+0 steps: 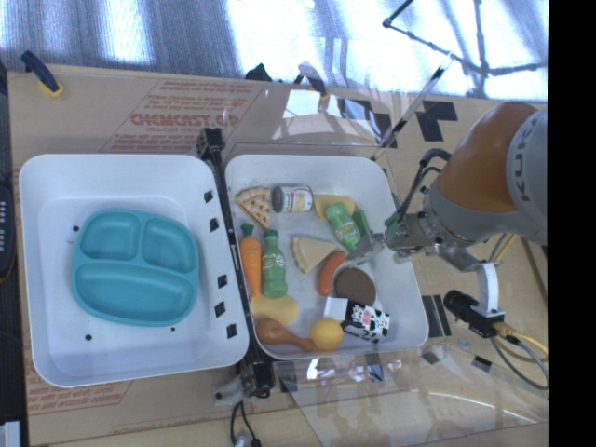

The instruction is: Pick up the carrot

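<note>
The carrot (251, 262), orange with a green top, lies lengthwise along the left side of the right bin (402, 250), next to a green bottle (273, 264). My gripper (375, 243) hangs over the bin's right side, beside a second green bottle (345, 226) and above a brown round piece (355, 285). It is well to the right of the carrot, with several toy foods in between. Nothing is visibly held.
The right bin also holds a cracker slice (253, 204), a small can (294, 198), a cheese wedge (309, 252), a sausage (331, 271), a milk carton (366, 320), a lemon (326, 333) and a drumstick (279, 331). A blue divided plate (137, 266) lies in the left bin (37, 250).
</note>
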Available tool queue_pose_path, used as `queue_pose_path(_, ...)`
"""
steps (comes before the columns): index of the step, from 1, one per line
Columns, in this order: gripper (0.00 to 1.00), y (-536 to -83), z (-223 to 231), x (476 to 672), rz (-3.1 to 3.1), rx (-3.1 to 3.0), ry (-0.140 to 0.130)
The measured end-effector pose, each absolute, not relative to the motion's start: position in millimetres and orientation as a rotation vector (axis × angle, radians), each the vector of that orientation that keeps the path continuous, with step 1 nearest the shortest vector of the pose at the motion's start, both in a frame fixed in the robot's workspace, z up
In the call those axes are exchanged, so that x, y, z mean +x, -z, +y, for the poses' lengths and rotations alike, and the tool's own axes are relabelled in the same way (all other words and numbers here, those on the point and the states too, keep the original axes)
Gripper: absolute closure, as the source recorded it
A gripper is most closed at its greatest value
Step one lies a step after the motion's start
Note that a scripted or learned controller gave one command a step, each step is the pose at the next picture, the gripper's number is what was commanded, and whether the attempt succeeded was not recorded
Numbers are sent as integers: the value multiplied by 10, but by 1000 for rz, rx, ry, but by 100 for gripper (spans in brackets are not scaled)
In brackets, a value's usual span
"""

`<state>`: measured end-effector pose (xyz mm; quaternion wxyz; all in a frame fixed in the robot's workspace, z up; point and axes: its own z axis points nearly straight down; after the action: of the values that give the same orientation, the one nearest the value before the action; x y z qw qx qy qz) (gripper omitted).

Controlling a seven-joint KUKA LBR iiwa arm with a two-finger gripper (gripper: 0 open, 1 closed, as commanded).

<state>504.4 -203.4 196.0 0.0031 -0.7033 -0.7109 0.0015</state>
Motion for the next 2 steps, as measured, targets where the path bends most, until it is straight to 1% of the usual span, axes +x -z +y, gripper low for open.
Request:
queue_pose_path(1,0,-1131,-1001,4743,-2244,-2175,-9)
queue_pose_path(2,0,-915,-967,4758,-2480,-1912,-4)
